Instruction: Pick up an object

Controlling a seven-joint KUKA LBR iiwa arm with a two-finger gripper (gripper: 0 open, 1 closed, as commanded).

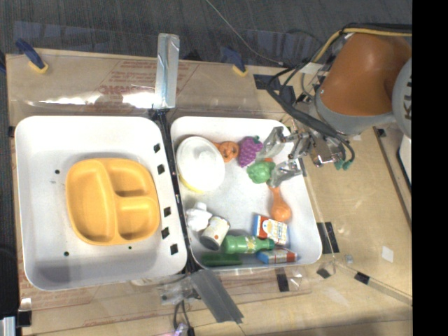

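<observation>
The bench (91,82) carries two shallow white bins side by side. The left bin (35,152) holds a yellow divided tray (112,200) near its centre. The right bin (234,208) holds all the loose things, so any pick has to come from there.

The arm (357,72) reaches in from 3 o'clock, its orange band above the wrist, and its end effector (285,156) sits low over the right bin's 2 o'clock corner. Whether it is open or closed I cannot tell — the metal parts blur together against the white floor.

Within the right bin, a white bowl (201,162) lies at 10 o'clock. At 6 o'clock a green bottle (245,244) lies on its side, with a small red-and-white carton (269,229) just beside it toward 5 o'clock and a white cup (213,231) at 7 o'clock. Along the 12 o'clock edge sit purple grapes (249,150) and a small orange pumpkin-like toy (227,150). A green leafy toy (260,171) lies touching or just beside the end effector, and an orange gourd-shaped piece (279,207) lies below it, toward 4 o'clock.

As for progress, nothing looks lifted — every object appears to rest on the bin floor. The approach seems done, with the green leafy toy the likely target. The grasp and the lift are still to come.
</observation>
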